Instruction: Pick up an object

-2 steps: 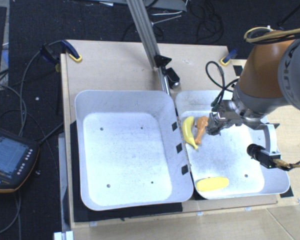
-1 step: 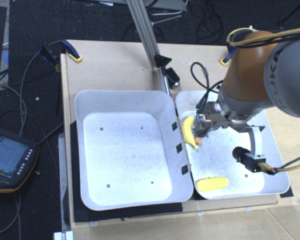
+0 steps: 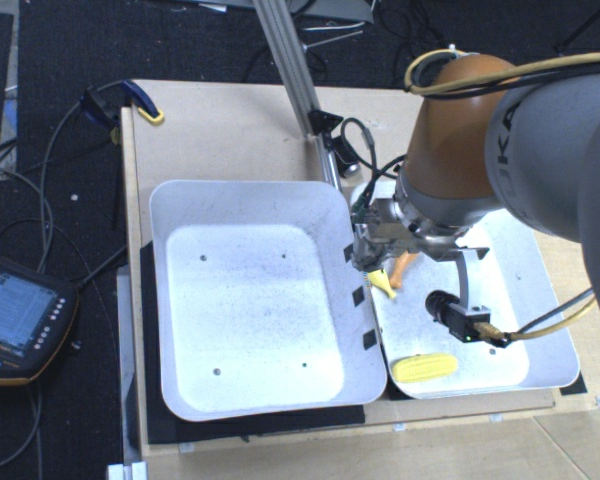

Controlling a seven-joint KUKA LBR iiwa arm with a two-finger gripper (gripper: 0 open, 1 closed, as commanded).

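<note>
Hand (image 3: 385, 268) of the grey arm (image 3: 540, 158), low over the right bin (image 3: 540, 298) near its left wall; whether it is open or closed cannot be told, and no object is seen held in it. Surface (image 3: 230, 133): pale wood, bearing two white bins side by side. Left bin (image 3: 250, 298): speckled floor. Right bin contents: a yellow corn-like piece (image 3: 425, 369) near the front edge, and small yellow (image 3: 382, 284) and orange (image 3: 401, 267) items just beside the hand.
</note>
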